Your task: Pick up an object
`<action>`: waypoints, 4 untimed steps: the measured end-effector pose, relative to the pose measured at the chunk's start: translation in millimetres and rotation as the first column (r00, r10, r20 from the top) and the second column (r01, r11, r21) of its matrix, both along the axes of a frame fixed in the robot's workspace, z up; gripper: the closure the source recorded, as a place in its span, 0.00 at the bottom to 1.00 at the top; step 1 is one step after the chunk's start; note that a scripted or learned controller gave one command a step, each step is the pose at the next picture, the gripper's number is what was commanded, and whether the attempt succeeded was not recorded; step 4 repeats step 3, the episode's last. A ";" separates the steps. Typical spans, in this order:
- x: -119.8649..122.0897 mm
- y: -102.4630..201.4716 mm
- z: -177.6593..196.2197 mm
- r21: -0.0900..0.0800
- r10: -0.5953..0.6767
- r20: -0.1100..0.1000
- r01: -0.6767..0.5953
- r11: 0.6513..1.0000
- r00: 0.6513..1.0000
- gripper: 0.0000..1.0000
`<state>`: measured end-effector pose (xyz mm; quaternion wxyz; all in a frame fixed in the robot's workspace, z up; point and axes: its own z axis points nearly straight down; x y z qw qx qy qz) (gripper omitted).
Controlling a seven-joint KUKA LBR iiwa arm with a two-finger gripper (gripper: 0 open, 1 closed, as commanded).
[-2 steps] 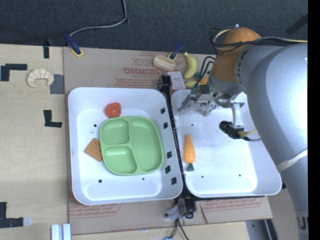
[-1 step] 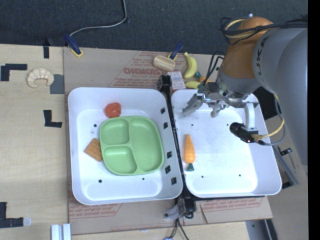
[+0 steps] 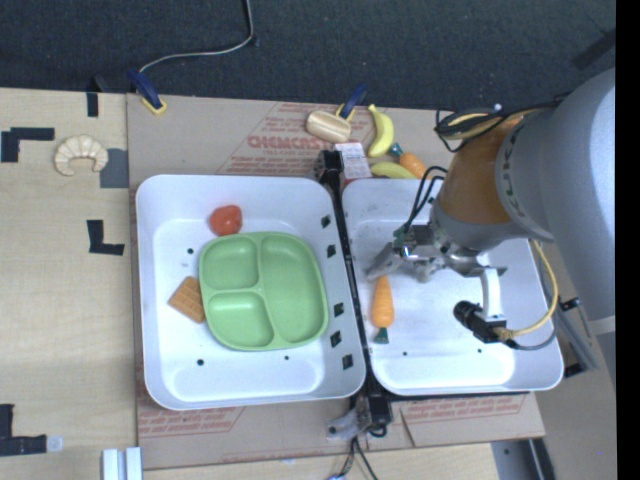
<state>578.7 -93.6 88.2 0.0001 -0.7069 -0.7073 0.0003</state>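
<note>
The arm's grey bulk with its orange band covers the far right part of the right bin [image 3: 520,373], hiding that bin's far right corner and whatever may lie under it. The gripper [image 3: 392,258] reaches toward the divider between the bins; its fingers [image 3: 381,264] are small, dark-on-grey and partly merged with the wrist hardware, so I cannot tell how wide they stand, and nothing shows between them.

A toy carrot [image 3: 382,302] lies in the right bin near its left wall, just below the fingers' tips and seemingly apart from them. The near half of that bin's floor is bare white, with a black cable fitting [image 3: 478,320] hanging over it.

In the left bin [image 3: 160,363] a green divided plate [image 3: 264,290] takes up the middle. A red tomato [image 3: 226,219] sits just beyond the plate's far left corner, and a tan cracker [image 3: 188,299] is tucked partly under its left edge. A strip of open floor runs along this bin's near wall.

Beyond the bins' far edge, on the cardboard, lie a bread roll [image 3: 329,124], a banana [image 3: 382,133] and further small items partly hidden behind the arm. A croissant [image 3: 81,154] rests near the desk's left edge [image 3: 40,298].
</note>
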 end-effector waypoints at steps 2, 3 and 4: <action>-15.2 53.6 96.4 0.001 0.002 0.001 -0.002 1.000 1.000 1.00; -15.6 53.3 95.9 0.001 0.001 -0.001 -0.001 1.000 1.000 0.00; -15.6 53.3 95.9 0.001 0.001 -0.001 -0.001 1.000 1.000 0.00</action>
